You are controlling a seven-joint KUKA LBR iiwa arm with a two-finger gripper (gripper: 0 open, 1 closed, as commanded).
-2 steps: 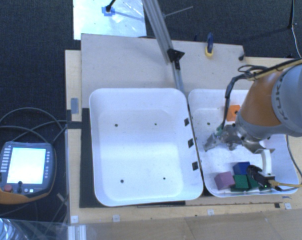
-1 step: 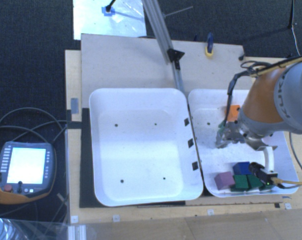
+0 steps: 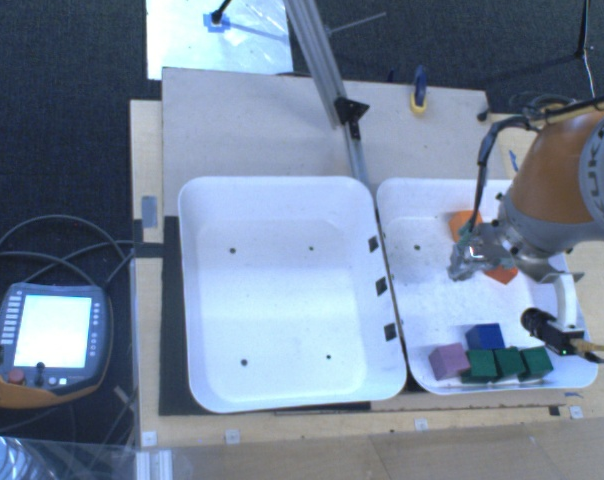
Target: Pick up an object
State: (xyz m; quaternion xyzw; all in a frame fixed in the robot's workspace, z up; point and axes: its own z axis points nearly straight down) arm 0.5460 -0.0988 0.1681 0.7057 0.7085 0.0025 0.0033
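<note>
Gripper (image 3: pixel 469 260) low in right white bin (image 3: pixel 414 298), beside flat orange piece (image 3: pixel 465 222) | I can't tell its grip state | my advice: centre over piece, descend straight, avoid wall.

White bins, bright blocks

Two white bins (image 3: pixel 282 198) are sitting on a tan bench (image 3: pixel 252 118); a blue block (image 3: pixel 485 335), green blocks (image 3: pixel 507 364), a mauve block (image 3: pixel 447 360) and an orange piece (image 3: pixel 463 222) are showing beside the grey, orange-banded arm (image 3: pixel 562 173).
</note>
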